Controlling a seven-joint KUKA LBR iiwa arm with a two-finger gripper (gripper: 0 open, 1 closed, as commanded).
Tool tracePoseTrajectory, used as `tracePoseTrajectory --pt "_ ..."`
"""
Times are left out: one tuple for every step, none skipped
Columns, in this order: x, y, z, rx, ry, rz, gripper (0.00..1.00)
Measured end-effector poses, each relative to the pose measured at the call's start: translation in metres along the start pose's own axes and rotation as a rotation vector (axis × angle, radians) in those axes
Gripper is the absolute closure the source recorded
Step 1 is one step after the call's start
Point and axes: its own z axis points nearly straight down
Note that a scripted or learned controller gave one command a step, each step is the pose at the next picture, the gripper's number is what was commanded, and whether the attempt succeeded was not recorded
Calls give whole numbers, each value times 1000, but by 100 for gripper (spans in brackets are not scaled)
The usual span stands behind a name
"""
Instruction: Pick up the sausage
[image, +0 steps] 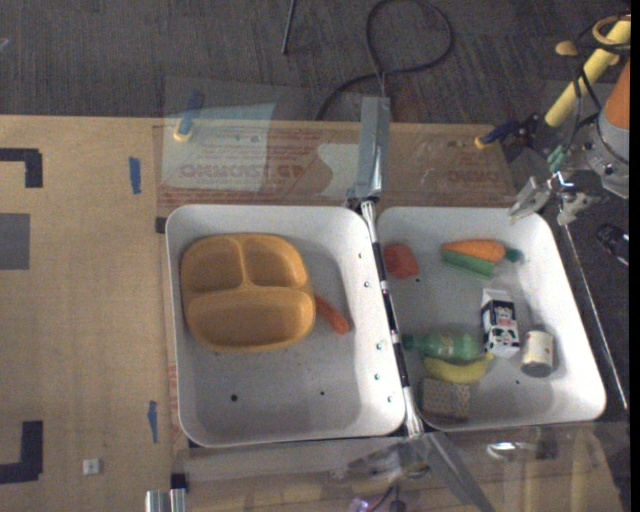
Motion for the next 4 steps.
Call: tracePoseTrajectory --pt "79 8 47 4 0 396 0" --pt "150 2 31 5 -1 673 0" --pt "153 -22 -9 3 -1 719 0" --pt "42 -79 13 7 -1 1373 0"
